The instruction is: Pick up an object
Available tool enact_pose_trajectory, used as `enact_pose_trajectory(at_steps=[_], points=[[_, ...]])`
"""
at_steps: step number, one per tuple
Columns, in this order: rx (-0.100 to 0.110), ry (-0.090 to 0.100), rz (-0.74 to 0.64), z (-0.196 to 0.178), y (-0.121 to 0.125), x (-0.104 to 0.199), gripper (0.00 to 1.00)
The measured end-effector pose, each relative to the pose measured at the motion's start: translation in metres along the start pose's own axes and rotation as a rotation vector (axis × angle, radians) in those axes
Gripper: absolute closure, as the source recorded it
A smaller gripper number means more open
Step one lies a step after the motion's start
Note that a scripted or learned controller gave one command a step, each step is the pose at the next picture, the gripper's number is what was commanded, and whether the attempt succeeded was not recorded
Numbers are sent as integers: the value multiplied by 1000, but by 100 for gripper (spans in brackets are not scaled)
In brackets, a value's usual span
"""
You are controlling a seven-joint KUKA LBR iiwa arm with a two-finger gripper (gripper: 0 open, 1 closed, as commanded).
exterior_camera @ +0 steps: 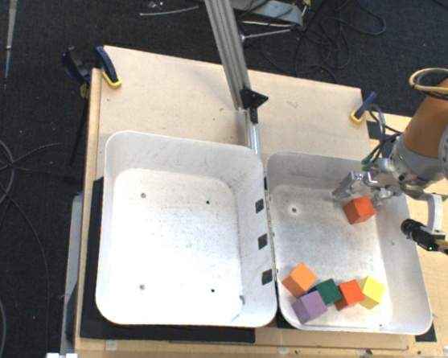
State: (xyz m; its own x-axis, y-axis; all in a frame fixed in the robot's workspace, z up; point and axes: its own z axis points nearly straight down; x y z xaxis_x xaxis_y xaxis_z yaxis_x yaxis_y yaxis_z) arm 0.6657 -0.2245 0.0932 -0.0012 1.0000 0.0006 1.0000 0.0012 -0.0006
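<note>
In the right bin [407,274], my gripper [358,198] hangs over the far part, reaching in from the right. A red-orange cube [359,211] sits tilted at its fingertips, and the gripper is shut on it. The cube looks larger than the others, as if raised off the bin floor. Along the near edge of the same bin lie an orange cube [301,278], a green cube [328,291], a purple cube [310,305], a second red cube [351,293] and a yellow cube [372,291], packed close together.
The left bin [124,202] stands beside the right one, their walls touching along the middle. A slanted metal pole [232,45] rises from the bench behind the bins. Clamps sit at the far bench corners.
</note>
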Motion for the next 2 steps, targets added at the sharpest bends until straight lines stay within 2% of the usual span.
enact_pose_trajectory(at_steps=[1, 2], points=[[1, 0, -2, -2, -28, 35, 0], [-3, -2, 0, -13, -26, 34, 100]])
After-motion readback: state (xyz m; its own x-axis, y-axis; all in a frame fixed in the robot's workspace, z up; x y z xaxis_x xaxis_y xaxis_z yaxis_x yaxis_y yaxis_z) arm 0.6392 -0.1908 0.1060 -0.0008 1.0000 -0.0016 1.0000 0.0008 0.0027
